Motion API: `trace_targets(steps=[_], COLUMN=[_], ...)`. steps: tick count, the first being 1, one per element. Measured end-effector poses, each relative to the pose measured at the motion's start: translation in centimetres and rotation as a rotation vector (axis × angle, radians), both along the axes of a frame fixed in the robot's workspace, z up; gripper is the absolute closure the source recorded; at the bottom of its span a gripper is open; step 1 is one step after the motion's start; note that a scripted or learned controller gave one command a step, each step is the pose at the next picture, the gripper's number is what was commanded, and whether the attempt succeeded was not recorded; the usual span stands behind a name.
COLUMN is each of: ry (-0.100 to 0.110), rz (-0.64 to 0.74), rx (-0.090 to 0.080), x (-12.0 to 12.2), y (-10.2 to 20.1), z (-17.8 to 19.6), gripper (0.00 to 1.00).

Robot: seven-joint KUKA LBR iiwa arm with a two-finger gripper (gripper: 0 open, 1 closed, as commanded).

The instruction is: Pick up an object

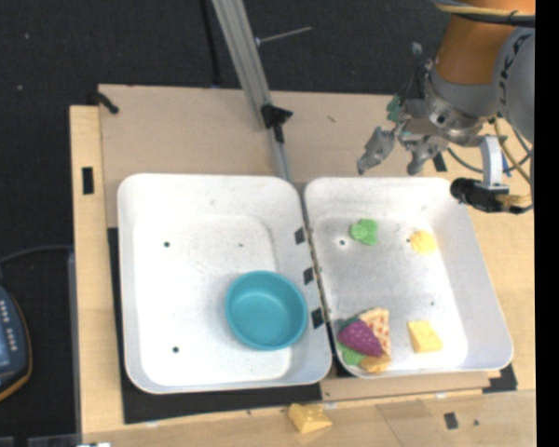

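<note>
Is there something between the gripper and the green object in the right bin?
Nothing visible. The gripper hangs above the far rim of the right bin, and the green object lies on open floor just below it, apart from the other pieces.

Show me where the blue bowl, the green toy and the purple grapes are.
blue bowl [265,309], camera view, on its inner floor, in the left bin.
green toy [363,231], camera view, on its middle, in the right bin.
purple grapes [360,336], camera view, on the middle of the bunch, near the right bin's front corner.
</note>
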State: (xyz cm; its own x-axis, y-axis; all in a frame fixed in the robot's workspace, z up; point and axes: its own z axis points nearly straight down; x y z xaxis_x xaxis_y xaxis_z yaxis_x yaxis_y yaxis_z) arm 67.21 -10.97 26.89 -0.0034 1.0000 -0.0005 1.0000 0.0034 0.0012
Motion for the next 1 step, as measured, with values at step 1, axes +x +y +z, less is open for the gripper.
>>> trace_targets(steps=[1], ry=[0.0], rz=[0.0], rx=[-0.001], x=[-0.01], y=[-0.04], z=[0.0], gripper=[0.0])
